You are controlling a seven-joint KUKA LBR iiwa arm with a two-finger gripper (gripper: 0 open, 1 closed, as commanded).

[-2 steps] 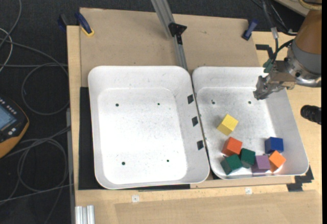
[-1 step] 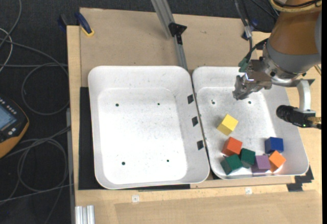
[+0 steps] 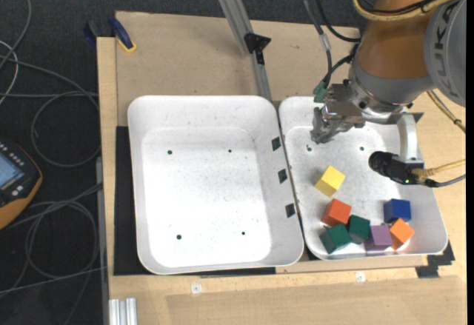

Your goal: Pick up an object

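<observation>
A: Where is the gripper (image 3: 323, 131)?
B: Over the far end of the right bin (image 3: 429, 205), up-view from the yellow block (image 3: 330, 181) and apart from it.
A: Fingers?
B: Dark and bunched at the tip; I cannot tell whether they are apart or together. Nothing shows between them.
A: And the other blocks?
B: All nearer than the yellow block: a red block (image 3: 338, 212), two green blocks (image 3: 348, 232), a purple block (image 3: 380, 236), an orange block (image 3: 401, 231) and a blue block (image 3: 398, 209), clustered by the near rim.
A: The left bin (image 3: 141, 168)?
B: It sits beside the right bin.

Yellow block (image 3: 329, 181), speckled white bins (image 3: 148, 120)
</observation>
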